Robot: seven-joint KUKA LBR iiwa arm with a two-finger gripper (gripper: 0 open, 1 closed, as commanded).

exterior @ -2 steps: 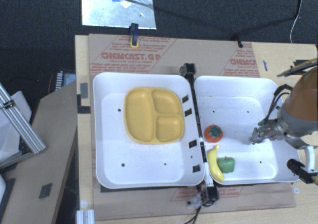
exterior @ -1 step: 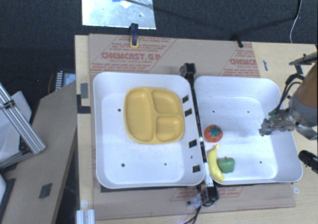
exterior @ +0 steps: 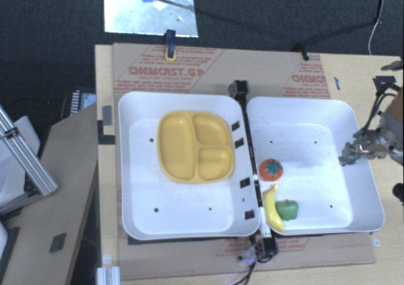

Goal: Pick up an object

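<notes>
Hovering at the right bin's right rim, the hand [exterior: 348, 154] is well apart from every toy.
Whether it is wide or narrow, I cannot tell. Crowding is the risk: the curved yellow plastic banana [exterior: 273, 209], long axis running near-to-far by the bin's [exterior: 315, 116] near-left wall, touches a green block [exterior: 288, 209]; a descent could nudge both, or clip the wall. An orange-red round toy [exterior: 271, 169] lies just beyond.
</notes>
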